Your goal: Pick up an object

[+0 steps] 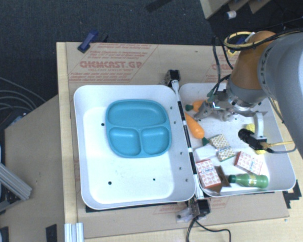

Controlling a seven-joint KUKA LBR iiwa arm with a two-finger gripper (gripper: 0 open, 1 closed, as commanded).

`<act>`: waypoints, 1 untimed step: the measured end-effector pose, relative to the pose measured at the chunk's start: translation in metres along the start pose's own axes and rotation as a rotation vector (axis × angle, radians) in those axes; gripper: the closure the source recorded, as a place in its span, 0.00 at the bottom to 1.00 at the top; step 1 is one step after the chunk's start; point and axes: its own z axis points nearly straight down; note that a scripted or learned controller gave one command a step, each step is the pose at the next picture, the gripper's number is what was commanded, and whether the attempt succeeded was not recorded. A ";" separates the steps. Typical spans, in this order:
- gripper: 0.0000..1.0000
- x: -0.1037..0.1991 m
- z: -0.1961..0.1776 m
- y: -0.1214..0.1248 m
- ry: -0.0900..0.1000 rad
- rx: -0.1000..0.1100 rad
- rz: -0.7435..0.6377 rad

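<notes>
Blue tray (138, 127) in L bin (86, 150); carrot (195, 127), bottle (248, 180) in R bin (280, 178); jaws unclear.

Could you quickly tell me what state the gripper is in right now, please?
Gripper: low over the right bin near the carrot; open, shut or holding cannot be told.

Even overhead light, bright on both white bins (86, 150); no hard glare. Soft shadows fall w/in the left bin beside the blue tray (138, 127). Dark carpet (35, 14) stays dim. Slightly soft focus throughout; arm (288, 69) at right blurs, close to lens.
</notes>
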 end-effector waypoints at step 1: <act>0.00 0.003 0.000 -0.031 0.000 0.003 0.002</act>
